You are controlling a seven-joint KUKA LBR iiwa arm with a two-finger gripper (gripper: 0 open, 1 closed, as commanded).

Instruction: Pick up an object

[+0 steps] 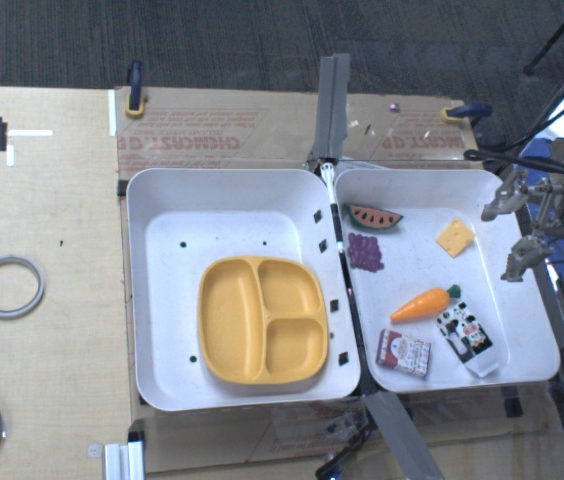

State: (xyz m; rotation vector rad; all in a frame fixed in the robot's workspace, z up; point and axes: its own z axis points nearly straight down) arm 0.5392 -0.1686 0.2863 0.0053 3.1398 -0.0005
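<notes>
My jaws (515, 230) hang over the right edge of the right bin (522, 368), spread apart with nothing between them. Inside that bin, the carrot (422, 305) lies near the middle, cheese (454, 238) just behind it, grapes (365, 252) and watermelon slice (376, 217) toward the divider, milk carton (465, 335) in front.

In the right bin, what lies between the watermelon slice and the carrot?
In the camera view, the purple grapes lie near the line from the watermelon slice to the carrot, slightly to its left, closer to the watermelon.
</notes>
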